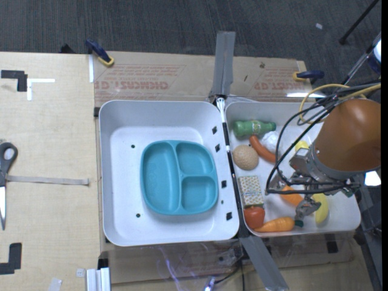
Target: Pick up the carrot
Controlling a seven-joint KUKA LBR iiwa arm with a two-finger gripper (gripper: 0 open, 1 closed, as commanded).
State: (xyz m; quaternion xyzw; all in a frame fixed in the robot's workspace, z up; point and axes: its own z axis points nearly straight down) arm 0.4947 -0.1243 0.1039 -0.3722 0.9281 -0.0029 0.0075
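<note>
- Orange band and grey wrist of the arm (348, 135) cover much of the right bin (276, 107), hiding part of its contents.
- Gripper (308, 210) hangs low near the bin's front; whether it is spread or closed cannot be told, as cables and the wrist crowd it.
- Carrot (276, 225) lies along the front wall, just left of and below the gripper, beside a red tomato-like piece (254, 213).
- Another orange piece (262, 148) lies farther back.
- Left bin (115, 180) holds a teal divided plate (179, 177).
</note>
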